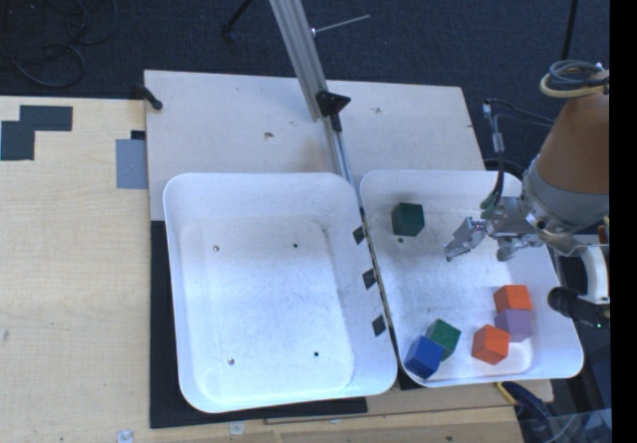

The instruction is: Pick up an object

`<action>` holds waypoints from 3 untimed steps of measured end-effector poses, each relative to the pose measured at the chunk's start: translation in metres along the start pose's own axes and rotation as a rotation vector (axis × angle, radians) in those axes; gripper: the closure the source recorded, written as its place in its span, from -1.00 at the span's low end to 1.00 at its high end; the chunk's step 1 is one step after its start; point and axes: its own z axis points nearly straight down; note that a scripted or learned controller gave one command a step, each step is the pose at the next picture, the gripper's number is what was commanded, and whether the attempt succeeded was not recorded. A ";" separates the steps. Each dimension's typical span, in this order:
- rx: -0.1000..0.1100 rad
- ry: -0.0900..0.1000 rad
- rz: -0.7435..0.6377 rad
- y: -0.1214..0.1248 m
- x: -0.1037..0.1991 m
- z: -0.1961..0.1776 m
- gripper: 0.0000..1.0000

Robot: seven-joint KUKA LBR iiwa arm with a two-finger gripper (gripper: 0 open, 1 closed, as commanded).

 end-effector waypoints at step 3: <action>-0.002 0.000 -0.005 0.119 0.039 0.120 -1.00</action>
